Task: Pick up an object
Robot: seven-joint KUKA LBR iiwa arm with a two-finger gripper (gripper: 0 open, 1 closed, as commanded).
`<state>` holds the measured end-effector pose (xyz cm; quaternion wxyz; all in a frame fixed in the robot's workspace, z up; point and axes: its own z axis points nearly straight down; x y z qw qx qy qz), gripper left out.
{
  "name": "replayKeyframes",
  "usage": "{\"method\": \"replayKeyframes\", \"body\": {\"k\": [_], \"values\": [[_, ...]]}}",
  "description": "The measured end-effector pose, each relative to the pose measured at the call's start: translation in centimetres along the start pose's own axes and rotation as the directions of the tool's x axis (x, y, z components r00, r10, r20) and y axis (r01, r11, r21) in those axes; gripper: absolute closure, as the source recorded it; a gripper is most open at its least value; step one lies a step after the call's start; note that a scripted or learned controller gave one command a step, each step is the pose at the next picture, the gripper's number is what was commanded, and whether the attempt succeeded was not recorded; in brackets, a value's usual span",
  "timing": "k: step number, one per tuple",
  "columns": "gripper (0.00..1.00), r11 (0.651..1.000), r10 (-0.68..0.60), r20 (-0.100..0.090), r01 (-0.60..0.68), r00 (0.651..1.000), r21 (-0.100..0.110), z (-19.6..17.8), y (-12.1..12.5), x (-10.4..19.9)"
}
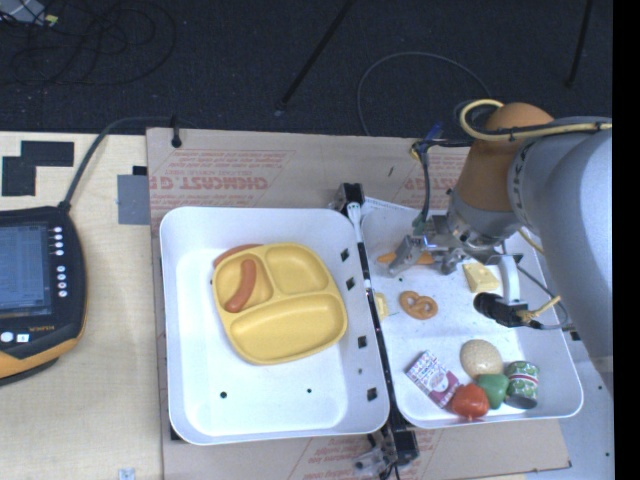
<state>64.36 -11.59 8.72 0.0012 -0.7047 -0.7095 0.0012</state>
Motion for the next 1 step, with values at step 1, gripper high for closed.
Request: {"method": "replayKeyframes", "body": {"k": [1], "values": [[0.00,1.000,0.004,0.000,-0.004,1.000,-0.001,-0.02,0.00,-0.52]]}}
